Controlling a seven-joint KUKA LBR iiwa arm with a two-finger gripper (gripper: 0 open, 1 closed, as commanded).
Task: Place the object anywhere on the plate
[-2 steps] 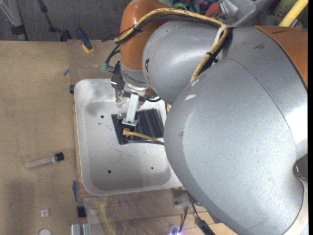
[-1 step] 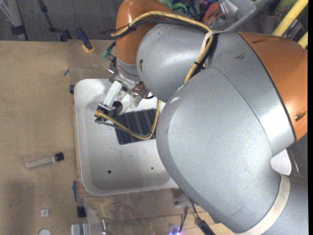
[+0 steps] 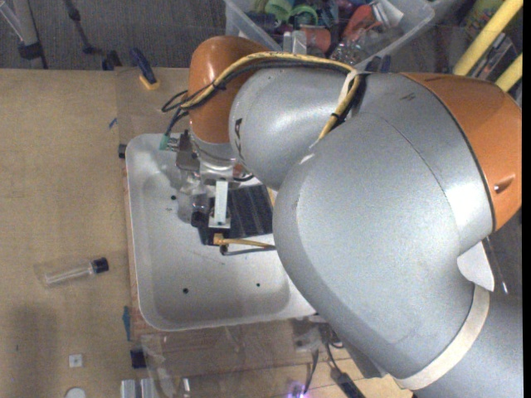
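Left of my tool point(image 3: 209, 222), a clear vial point(image 3: 73, 269) lies on the counter point(image 3: 58, 156), well apart. The tool hangs low inside the white bin point(image 3: 153, 301), just beside a dark object point(image 3: 249, 210) on its right. I cannot tell its grip state. I judge placement not yet done; I cannot make out a plate.

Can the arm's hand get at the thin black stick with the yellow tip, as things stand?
Probably yes. The hand hangs low in the shallow white bin, right over the thin black stick with the yellow tip, and nothing stands between them.
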